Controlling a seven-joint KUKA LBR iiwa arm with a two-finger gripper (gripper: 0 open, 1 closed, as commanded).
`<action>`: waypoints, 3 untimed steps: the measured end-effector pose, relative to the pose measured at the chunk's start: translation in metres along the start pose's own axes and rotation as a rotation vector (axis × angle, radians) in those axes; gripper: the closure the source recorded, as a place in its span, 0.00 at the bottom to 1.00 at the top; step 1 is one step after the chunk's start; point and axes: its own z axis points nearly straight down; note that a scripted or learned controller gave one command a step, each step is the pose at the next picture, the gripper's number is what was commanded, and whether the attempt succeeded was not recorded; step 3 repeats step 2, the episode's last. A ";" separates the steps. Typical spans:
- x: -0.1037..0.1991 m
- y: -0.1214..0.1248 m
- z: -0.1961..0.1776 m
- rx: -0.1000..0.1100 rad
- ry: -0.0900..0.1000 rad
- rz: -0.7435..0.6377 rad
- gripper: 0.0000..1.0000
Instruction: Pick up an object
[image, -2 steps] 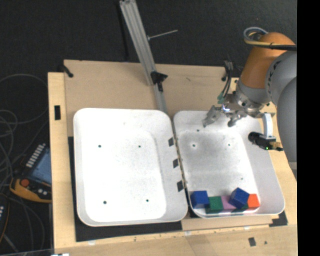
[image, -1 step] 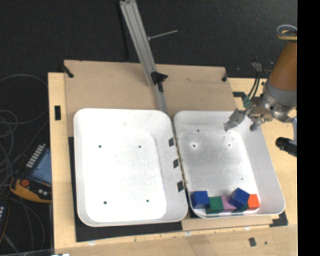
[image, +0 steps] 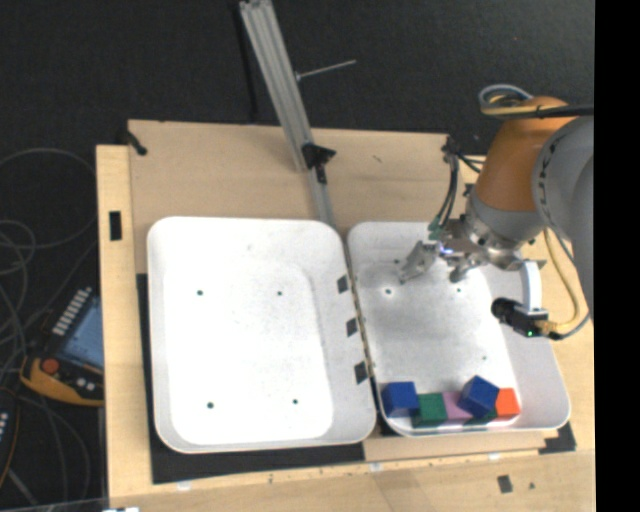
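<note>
The gripper (image: 437, 262) hangs with fingers spread, grasping nothing, at the right bin's (image: 545, 375) twelve o'clock. The blocks (image: 450, 400) crowd its six o'clock wall; closing there risks pinching two or slipping.

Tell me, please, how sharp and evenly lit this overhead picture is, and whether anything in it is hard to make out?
Camera view: light is soft and even, and the white bins look bright, nearly washed out, without hard glare. The picture is low in detail overall; the gripper is small and blurred against the right bin, and the blocks at its near edge merge into patches of colour.
</note>
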 end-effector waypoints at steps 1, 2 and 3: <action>-0.018 -0.115 0.054 -0.006 -0.003 0.010 0.00; -0.009 -0.008 0.052 -0.012 -0.004 0.001 0.00; -0.009 -0.008 0.052 -0.012 -0.004 0.001 0.00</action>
